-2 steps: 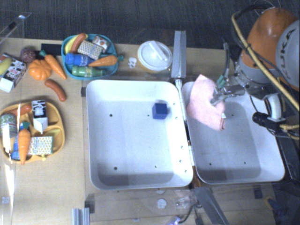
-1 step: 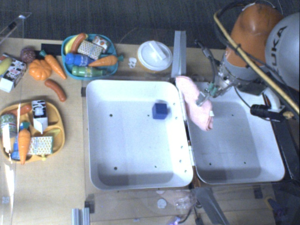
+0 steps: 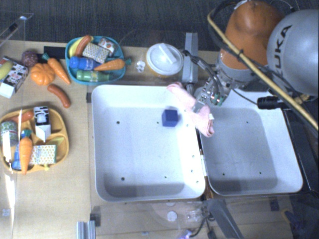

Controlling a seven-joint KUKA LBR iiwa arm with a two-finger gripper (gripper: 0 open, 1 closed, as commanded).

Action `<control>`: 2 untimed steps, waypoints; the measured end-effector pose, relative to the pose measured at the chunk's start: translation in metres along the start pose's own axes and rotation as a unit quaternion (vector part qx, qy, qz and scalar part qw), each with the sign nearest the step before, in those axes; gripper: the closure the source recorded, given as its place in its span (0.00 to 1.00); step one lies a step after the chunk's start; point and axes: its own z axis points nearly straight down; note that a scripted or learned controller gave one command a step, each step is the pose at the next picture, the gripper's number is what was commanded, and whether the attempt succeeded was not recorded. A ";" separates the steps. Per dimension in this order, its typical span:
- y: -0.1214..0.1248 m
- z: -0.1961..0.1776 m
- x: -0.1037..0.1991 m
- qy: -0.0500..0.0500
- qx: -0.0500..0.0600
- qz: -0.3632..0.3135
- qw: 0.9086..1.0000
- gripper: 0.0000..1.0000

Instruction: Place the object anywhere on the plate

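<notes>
camera view: limp pink cloth [image 3: 192, 108] draped over the bins' shared rim, pincer [image 3: 205, 99] state unclear

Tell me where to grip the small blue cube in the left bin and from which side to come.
Come straight down from above onto the small blue cube and close on two opposite flat side faces. It sits flat on the left white bin floor, apart from the walls and from the pink cloth draped over the divider, so the fingers likely have room on either side.
</notes>
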 end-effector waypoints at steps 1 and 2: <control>0.043 0.006 0.022 0.000 -0.001 -0.200 0.980 1.00; 0.075 0.002 0.058 0.001 0.000 -0.269 0.963 1.00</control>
